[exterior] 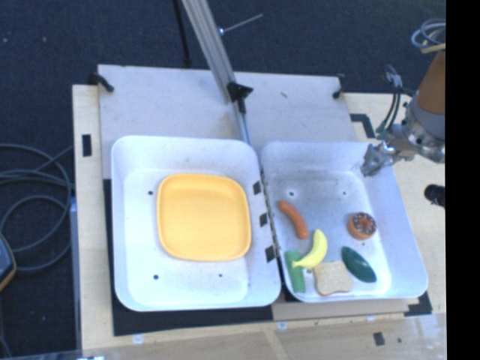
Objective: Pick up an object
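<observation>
The right bin (322, 167) holds several toy foods near its front: an orange sausage (293, 219), a yellow banana (313, 250), a small green piece (295, 271), a tan bread slice (332, 279), a dark green oval piece (358, 265) and a brown round donut-like piece (361, 225). My gripper (375, 159) hangs over the bin's far right corner, well away from the foods, with nothing seen in it. The arm with its orange band (431, 81) enters from the right.
The left bin (131, 163) carries a yellow square plate (203, 216). A metal pole (210, 40) slants up from the back between the bins. Cables (34, 201) lie on the floor at the left.
</observation>
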Controlling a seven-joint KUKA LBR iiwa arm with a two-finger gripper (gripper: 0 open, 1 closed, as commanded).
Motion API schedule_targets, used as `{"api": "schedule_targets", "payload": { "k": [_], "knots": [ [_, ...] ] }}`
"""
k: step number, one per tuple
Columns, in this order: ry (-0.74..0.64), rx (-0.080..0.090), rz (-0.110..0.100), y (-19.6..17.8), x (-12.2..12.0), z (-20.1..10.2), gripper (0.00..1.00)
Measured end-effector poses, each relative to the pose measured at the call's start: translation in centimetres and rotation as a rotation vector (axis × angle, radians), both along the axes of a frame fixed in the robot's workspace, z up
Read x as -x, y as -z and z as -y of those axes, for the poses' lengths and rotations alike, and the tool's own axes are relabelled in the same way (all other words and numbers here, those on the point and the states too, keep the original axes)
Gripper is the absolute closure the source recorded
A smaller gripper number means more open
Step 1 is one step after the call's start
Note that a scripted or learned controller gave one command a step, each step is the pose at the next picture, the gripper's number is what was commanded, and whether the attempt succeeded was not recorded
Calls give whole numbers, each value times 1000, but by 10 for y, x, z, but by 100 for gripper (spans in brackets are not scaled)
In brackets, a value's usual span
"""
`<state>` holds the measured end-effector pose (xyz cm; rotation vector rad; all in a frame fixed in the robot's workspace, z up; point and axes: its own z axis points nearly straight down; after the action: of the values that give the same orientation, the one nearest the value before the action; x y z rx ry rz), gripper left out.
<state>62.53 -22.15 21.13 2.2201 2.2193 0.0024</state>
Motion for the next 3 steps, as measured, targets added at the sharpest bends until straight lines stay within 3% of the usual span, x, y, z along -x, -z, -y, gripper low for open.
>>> {"api": "schedule_targets", "payload": {
  "k": [3],
  "knots": [
    [-5,-2,-2,7,22,-169,100]
  ]
}}
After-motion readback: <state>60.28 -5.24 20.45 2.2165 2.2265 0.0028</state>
